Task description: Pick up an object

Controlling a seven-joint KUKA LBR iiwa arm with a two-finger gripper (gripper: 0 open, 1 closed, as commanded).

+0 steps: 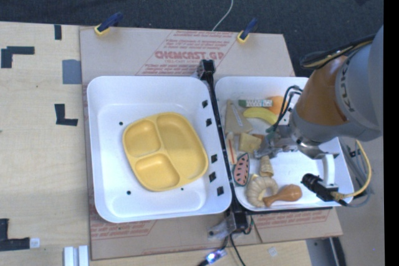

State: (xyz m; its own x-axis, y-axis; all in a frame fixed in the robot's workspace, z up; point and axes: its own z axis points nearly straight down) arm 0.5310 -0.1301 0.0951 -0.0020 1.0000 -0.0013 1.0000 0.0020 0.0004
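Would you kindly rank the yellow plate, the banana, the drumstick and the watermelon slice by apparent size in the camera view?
1. Yellow plate, clearly largest.
2. Drumstick.
3. Banana, partly hidden, so close to the drumstick.
4. Watermelon slice, smallest.

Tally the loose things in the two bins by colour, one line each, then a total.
Yellow: 2, the divided tray in the left bin and the banana in the right bin.
Tan or brown: 2, the drumstick and the croissant-like piece.
Red: 1, the watermelon slice.
Total: 5 I can tell apart; the clutter near the claw is unclear.
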